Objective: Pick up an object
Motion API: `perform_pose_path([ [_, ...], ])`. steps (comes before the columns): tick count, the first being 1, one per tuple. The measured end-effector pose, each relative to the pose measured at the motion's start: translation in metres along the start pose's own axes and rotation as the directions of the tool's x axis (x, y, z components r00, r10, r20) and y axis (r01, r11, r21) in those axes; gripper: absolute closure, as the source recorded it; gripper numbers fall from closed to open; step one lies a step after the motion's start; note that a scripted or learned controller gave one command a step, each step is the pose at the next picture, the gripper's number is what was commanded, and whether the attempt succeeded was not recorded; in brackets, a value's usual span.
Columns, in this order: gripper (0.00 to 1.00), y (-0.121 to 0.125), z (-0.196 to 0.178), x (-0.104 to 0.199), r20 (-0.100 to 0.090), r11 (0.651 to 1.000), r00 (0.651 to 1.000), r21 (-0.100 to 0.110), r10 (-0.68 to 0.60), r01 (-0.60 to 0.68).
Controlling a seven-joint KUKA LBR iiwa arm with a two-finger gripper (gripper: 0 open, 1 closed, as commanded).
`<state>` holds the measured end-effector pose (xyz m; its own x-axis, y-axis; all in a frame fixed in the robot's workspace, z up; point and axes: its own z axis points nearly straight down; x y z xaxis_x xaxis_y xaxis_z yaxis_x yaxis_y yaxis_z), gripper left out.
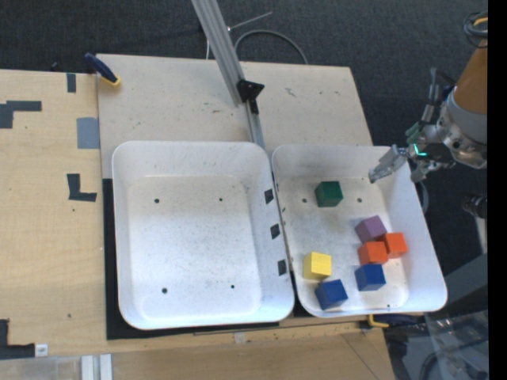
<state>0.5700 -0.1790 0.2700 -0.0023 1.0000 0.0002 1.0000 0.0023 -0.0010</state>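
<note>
End effector (386, 167) poised over the upper right rim of the right bin (425, 244), slanting in from the grey arm (467, 129) with its orange band. Nothing between its tips as far as can be made out; whether open or closed, cannot tell, too small and foreshortened here. Nearest candidate: the green cube (329, 193), sitting alone in the upper middle of the right bin, apart from the rest. Further down, a cluster: purple cube (370, 229), just below it an orange cube (373, 252) touching or nearly touching a second orange cube (395, 245) at its right. Below those, a blue cube (370, 277), then another blue cube (332, 294) near the lower rim, and a yellow cube (319, 264) just above that one. Left bin (127, 212) alongside, sharing the middle wall, both resting on the tabletop (47, 212). Judged as the approach step: no object chosen or touched yet, pick not begun. Next move likely calls for travel leftward and down onto a single cube, with tips spread either side of it; green cube probably the easiest, standing clear of neighbours, while the crowded orange and purple group risks a nudge or a double catch
</note>
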Motion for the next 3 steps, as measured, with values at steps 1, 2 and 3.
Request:
perform_pose_path([
  [1,0.0,-0.001,0.065,0.002,-0.001,1.0,1.0,0.007,0.001,-0.001],
  [2,0.0,-0.003,0.109,0.007,0.0,1.0,1.0,0.005,0.001,-0.001],
  [3,0.0,-0.009,0.172,0.013,-0.001,1.0,1.0,0.007,0.001,-0.001],
])
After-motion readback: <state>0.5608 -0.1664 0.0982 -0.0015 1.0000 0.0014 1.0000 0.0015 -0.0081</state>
